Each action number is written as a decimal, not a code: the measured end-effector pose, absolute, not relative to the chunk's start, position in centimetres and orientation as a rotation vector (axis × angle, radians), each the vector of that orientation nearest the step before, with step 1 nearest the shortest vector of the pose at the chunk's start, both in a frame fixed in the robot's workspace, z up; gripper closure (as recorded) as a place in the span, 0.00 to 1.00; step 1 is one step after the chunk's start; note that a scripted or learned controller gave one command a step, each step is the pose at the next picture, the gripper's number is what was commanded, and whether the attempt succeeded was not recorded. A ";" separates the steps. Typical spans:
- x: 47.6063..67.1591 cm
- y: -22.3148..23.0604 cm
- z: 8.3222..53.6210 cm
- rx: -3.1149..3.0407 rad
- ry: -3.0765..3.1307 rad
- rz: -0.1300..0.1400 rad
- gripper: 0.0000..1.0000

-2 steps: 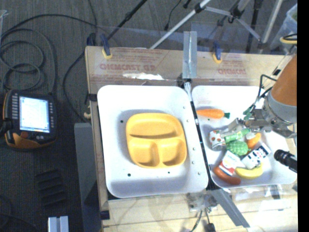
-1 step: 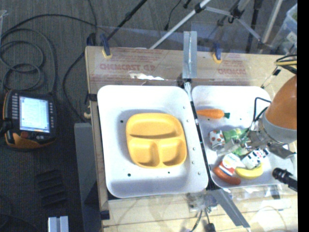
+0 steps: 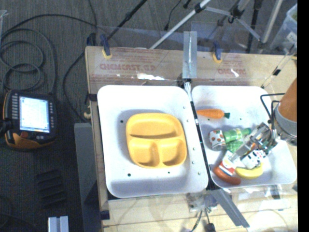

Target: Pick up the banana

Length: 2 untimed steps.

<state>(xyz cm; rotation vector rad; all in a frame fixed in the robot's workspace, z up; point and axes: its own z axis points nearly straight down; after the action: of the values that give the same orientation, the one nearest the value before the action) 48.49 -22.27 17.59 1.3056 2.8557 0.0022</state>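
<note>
So the banana [image 3: 250, 172] is sitting in the right bin [image 3: 285, 175], down near its front edge, lying roughly flat with a slight curve. We're using it as our anchor for everything else. The fingers [image 3: 254, 144] hang just above and behind the banana, pointing down-left across the pile, and nothing yellow is between them. Whether they're apart or together we honestly can't tell, since the tips blur into the clutter underneath.

Touching the banana on its left is a red sausage-looking thing [image 3: 226, 174]. Just behind the banana there's a small white die with dots [image 3: 258, 154], and further back-left a green bottle [image 3: 236, 135] next to a white spotted mug [image 3: 217, 138]. Well behind the banana, near the back of the same bin, lies a carrot [image 3: 211, 113].

The arm [image 3: 288, 111] comes in from the right of the banana, orange band up high, grey wrist angled down toward the pile.

Far left of the banana, the left bin [image 3: 111, 129] holds a yellow divided tray [image 3: 156, 139]. Both bins sit on the table [image 3: 145, 64].
</note>
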 end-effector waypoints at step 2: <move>51.5 -22.3 13.7 0.547 3.092 0.002 0.00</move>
<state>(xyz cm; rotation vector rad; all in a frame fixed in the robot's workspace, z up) 51.47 -22.26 13.73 0.5472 3.0923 0.0022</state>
